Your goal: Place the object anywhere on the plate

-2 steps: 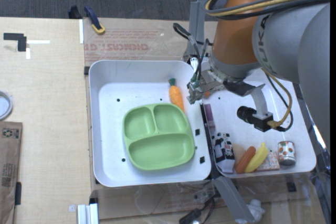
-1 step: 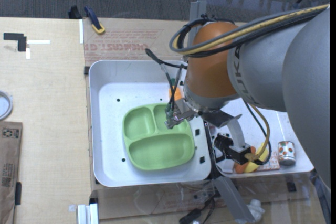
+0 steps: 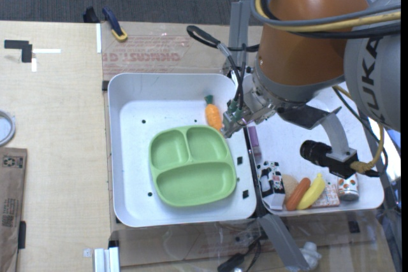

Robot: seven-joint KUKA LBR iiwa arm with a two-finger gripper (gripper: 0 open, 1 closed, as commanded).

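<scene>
Orange plastic carrot just left of gripper — upright-ish, beside green compartment plate; jaw state: can't tell.

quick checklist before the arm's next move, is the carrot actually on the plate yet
1. Carrot on the green plate: not ok; it lies on the left bin floor, just beyond the plate's far right corner.
2. Carrot held by the pincer: cannot tell; the pincer is right beside the carrot, but the grip is hidden.
3. Plate compartments free to receive it: ok, all three show bare green.
4. Plate sitting flat inside the left bin: ok.
5. Other items out of the way: ok; the banana, hot dog and cow-print carton stay in the right bin.
</scene>
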